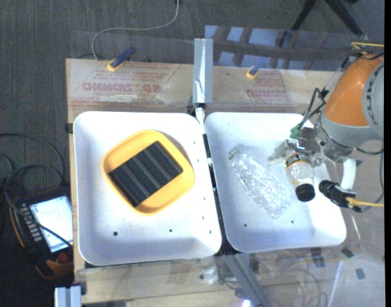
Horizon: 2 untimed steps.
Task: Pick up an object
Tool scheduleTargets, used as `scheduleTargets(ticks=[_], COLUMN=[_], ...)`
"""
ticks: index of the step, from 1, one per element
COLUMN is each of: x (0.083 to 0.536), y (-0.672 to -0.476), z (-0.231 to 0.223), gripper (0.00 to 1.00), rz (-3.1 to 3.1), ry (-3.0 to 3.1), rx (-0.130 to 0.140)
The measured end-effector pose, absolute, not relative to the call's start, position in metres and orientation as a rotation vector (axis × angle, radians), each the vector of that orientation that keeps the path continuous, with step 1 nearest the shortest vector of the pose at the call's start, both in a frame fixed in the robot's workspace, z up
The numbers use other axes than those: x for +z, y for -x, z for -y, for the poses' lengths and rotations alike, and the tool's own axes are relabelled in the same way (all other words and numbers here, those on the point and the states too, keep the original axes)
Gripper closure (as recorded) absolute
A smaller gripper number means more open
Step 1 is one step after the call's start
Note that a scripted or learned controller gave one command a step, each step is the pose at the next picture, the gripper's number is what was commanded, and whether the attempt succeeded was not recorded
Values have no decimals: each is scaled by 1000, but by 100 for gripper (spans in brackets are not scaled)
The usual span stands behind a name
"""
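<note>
- While the grey two-finger gripper (298,165) hangs low over the right white bin (323,232), nothing is visibly lifted; whether it is spread or closed cannot be told.
- Just left of it lies a clear crinkled plastic bottle (259,181), apparently ungrasped.
- Farther left, a yellow dish with a black ribbed insert (149,170) rests in the left white bin (93,229).
- Grasping and lifting remain.

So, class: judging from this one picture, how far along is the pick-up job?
Done: the arm has reached into the right bin, with its end effector low beside the clear plastic object. In hand: nothing visibly held. Left: grasping and lifting an object; the clear one lies on the bin floor, and the yellow and black object sits in the left bin.
</note>
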State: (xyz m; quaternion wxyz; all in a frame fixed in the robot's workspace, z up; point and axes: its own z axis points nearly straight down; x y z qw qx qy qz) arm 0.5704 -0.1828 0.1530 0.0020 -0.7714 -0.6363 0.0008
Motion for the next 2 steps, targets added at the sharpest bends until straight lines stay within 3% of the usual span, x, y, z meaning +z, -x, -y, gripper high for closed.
scheduleTargets(ticks=[1, 2], x=[240, 249], y=[-610, -610], z=[156, 156], gripper=[100, 100], rz=[1814, 1813], ry=[2565, 2566], rx=[6, 15])
